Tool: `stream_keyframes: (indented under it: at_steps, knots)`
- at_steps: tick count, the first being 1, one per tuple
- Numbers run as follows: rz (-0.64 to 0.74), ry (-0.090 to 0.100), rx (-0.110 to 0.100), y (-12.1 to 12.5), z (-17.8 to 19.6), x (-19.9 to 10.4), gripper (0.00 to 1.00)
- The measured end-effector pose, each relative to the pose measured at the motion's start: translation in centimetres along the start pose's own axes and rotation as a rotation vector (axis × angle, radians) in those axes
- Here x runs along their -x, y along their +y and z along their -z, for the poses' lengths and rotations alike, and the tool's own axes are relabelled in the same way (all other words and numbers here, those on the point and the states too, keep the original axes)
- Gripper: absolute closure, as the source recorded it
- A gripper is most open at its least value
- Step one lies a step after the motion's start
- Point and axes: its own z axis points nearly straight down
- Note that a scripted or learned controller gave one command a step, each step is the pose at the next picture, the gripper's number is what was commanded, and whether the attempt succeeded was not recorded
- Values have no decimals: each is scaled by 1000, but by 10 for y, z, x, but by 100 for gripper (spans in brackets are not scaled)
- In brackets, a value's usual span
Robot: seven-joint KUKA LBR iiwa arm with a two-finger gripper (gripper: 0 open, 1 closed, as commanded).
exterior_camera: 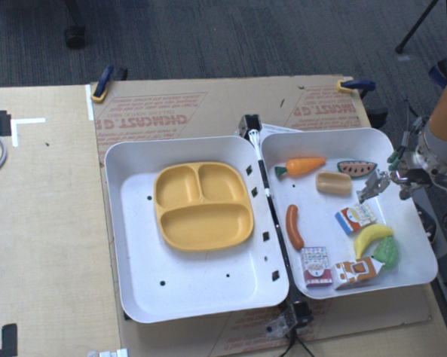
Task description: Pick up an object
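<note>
Reaching in from the right, low over the right bin; claw parted, empty, above the carton.

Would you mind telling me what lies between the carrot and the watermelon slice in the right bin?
In the camera view, the bread roll lies between the carrot and the watermelon slice, set slightly nearer the camera than both.

My one camera hung fixed above the bench, looking down aslant over both bins, far back from the gripper.
</note>
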Motion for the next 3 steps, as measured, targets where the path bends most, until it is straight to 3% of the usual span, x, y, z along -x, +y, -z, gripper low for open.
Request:
stream_keyframes:
  at_steps: [1, 2, 3]
  knots:
    - [22, 1, 0, -35, -101, -44, 0]
    - [129, 0, 1, 6, -101, 5, 0]
    - [128, -1, 3, 7, -91, 5, 100]
